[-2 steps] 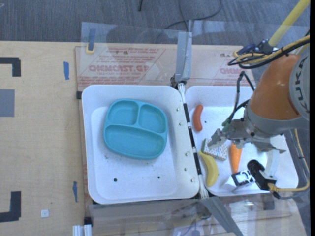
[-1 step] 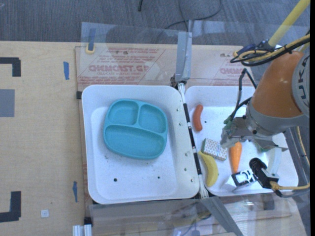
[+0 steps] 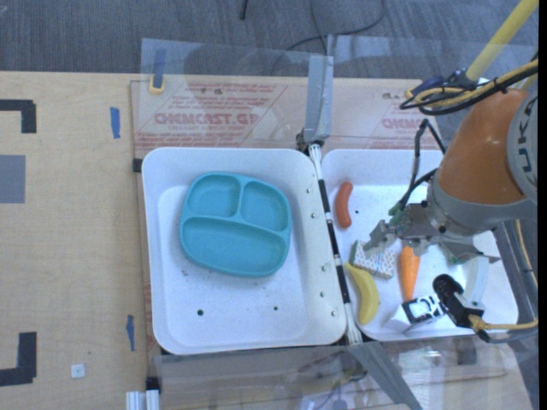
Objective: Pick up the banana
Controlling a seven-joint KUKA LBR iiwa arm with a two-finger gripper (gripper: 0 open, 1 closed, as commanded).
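Note:
The yellow banana (image 3: 366, 293) lies in the right bin (image 3: 376, 190) near its front left corner, lengthwise along the divider. My gripper (image 3: 393, 234) hangs over the middle of that bin, behind and slightly right of the banana, directly over a speckled grey-white piece (image 3: 379, 260). Nothing of the banana is covered by the gripper. The grey and orange arm (image 3: 479, 173) hides the right part of the bin.
In the right bin there are also a red-orange sausage (image 3: 344, 204) at the back left, an orange carrot (image 3: 408, 272) just right of the banana, and a black-and-white object (image 3: 432, 306) at the front. The left bin (image 3: 162, 229) holds a blue divided plate (image 3: 235, 225).

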